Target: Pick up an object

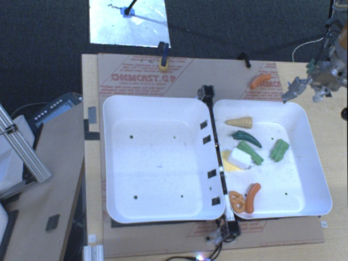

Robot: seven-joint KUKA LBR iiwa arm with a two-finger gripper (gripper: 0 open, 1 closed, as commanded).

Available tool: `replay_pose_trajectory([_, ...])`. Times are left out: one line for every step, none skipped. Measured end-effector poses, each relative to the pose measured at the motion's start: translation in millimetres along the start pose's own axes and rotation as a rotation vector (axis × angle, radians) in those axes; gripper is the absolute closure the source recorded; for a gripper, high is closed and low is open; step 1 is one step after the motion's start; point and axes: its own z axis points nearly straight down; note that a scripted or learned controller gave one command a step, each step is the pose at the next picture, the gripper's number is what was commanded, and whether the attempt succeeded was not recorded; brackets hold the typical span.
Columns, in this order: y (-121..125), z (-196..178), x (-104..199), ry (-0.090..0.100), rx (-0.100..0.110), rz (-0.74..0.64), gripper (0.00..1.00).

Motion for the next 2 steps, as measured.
replay_pose_trajectory([1,-12,0,-0.001,-0.005,-0.004,1.00])
replay_pose_trajectory([25,21,104,0.005,0.002,-0.011,1.00])
